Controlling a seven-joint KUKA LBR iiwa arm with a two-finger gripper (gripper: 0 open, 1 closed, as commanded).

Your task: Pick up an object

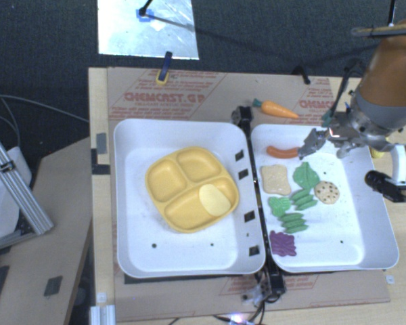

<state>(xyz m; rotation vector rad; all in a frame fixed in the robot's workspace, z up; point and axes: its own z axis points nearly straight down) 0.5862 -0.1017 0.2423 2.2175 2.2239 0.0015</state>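
Nothing is lifted yet: my claw (314, 143) hangs with fingers apart and empty, just above the sausage (282, 152) lying in the right bin (372, 249). Descent, closure and lift remain.

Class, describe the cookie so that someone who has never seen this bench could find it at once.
Start at the right-hand white bin, the one strewn with toy food. Near its middle, right of the green pea pods and leaf, lies the cookie. It is the one round, tan piece speckled with dark chips; the toast slice further left is plain and squarish.
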